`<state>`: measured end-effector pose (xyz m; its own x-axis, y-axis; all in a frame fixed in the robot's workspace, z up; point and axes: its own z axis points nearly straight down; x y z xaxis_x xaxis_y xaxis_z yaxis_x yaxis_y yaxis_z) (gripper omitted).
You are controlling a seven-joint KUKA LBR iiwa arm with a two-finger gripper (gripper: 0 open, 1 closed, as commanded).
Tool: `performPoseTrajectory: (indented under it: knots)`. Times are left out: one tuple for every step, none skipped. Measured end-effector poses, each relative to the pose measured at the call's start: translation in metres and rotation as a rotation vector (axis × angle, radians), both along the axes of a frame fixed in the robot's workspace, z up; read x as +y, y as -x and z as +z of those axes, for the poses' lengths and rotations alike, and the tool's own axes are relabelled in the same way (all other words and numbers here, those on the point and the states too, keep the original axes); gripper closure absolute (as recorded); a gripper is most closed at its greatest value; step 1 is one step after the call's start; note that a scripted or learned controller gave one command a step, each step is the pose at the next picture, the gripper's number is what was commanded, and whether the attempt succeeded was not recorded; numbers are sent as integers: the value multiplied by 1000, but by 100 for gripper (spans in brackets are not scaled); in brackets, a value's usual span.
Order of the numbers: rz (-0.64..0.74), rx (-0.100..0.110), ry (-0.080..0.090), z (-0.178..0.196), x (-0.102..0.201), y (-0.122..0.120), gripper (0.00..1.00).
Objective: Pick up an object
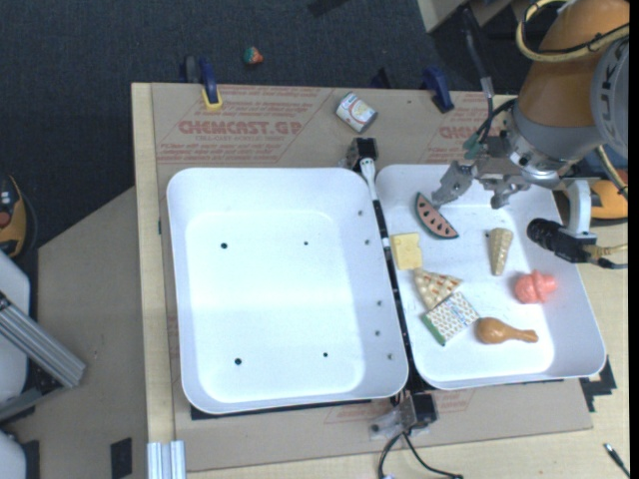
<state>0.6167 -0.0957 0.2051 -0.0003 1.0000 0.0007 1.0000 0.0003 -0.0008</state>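
- While the gripper hovers over the right bin, fingers spread wide and holding nothing, the step looks like approach, with no grasp yet.
- Nearest pick: watermelon slice, just below-left of the fingertips; next move would call for lowering and closing around it.
- Arm reaches in from the right, wrist tilted down-left.
- Cone and pink toy lie farther off.

My bench: brown board with red print along far edge. Two white bins lie on it side by side, left bin and right bin, touching in middle. Small white box lies on board behind bins. Blue clamps grip far edge.
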Motion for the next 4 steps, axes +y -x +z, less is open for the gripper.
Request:
performPoseTrajectory:
  knots:
    - [9, -3, -2, -21, 84, -37, 0]
    - [1, -6, 0, -9, 78, -37, 100]
    - [7, -20, -2, 137, 133, -52, 100]
    - [-6, -1, 2, 161, 72, -11, 100]
